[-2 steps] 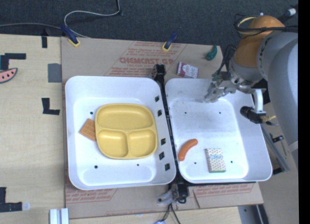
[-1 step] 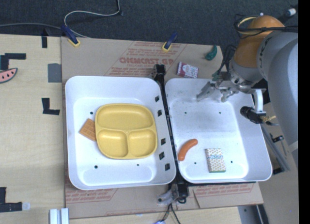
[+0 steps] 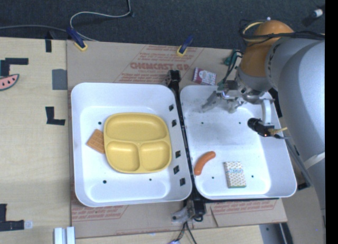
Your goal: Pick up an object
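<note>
- Gripper (image 3: 214, 102) hangs over the right bin (image 3: 274, 185) at its far-left corner; cannot tell its state, nothing visibly held.
- Likely target: orange sausage (image 3: 204, 162), near-left floor, beside the small carton (image 3: 235, 174) (apart, not touching).
- Long axis runs diagonal, near-left to far-right.
- Close across that axis, at mid-length.

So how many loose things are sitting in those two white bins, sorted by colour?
Yellow: 1, the divided plate in the left bin.
Tan: 1, the cracker tucked at the plate's left edge.
Orange: 1, the sausage in the right bin.
Pale with print: 1, the small box beside the sausage.
Total: 4
</note>
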